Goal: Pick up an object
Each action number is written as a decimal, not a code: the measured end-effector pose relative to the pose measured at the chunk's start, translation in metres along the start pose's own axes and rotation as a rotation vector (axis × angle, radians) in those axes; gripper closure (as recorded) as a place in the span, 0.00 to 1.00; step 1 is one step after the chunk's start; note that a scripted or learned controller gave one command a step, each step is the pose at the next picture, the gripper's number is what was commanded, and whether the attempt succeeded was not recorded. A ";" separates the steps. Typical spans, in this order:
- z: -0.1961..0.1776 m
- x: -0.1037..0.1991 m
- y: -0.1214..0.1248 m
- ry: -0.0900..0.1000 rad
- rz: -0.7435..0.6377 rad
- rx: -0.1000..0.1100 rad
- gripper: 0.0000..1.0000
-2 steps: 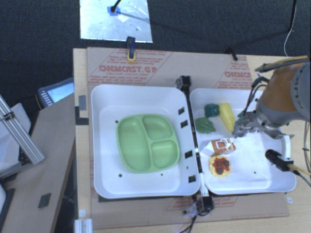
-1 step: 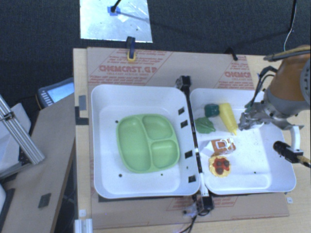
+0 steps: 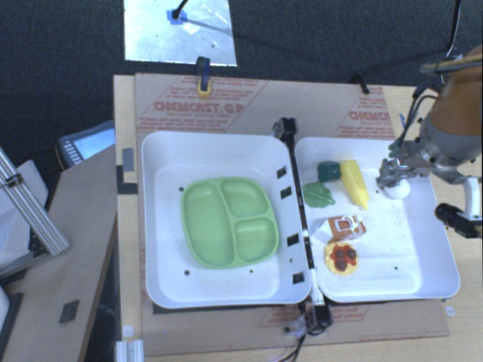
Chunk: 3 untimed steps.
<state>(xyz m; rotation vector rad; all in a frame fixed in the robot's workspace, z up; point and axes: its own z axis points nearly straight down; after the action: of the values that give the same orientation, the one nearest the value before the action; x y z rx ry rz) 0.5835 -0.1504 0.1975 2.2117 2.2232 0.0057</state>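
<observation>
The near edge of the desk (image 3: 226, 330) shows a cardboard sheet with red print, on which two shallow white bins sit side by side. A black clip (image 3: 317, 319) sits at the near end of the seam where the bins meet.

The left bin (image 3: 162, 202) holds one green divided plate (image 3: 229, 222) with three compartments, lying flat near the bin's centre.

The right bin (image 3: 430, 277) holds the small items. Nearest the front lies a round yellow piece with red dots (image 3: 342, 257). Just behind it, almost touching, lies an orange-and-white wrapped item (image 3: 346, 227). Further back, near the seam, lies a green leaf-shaped piece (image 3: 318, 194). Behind that sits a dark green block (image 3: 328, 171), and just to its right a yellow oblong item (image 3: 355, 182) lies lengthwise, touching or nearly touching the block. A white ball (image 3: 397, 188) rests near the right side of the bin, apart from the other items.

The arm enters from the right, with its orange band visible above the wrist. The claw (image 3: 392, 173) is positioned directly over the white ball, touching or just above it. Whether the claw is apart or together cannot be determined, and the ball cannot be confirmed as gripped.

At the far edge of the desk, a yellow-and-black clamp (image 3: 203, 78) holds the cardboard. Beyond it lies a reflective square sheet (image 3: 179, 21) on dark carpet.
</observation>
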 end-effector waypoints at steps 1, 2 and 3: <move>-0.064 -0.002 -0.002 -0.001 0.000 -0.002 1.00; -0.052 0.048 0.008 0.003 -0.004 0.004 1.00; -0.058 0.099 0.015 0.003 -0.005 0.004 1.00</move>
<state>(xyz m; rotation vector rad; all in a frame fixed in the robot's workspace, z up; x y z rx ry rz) 0.5972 -0.0509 0.2556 2.2097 2.2322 0.0036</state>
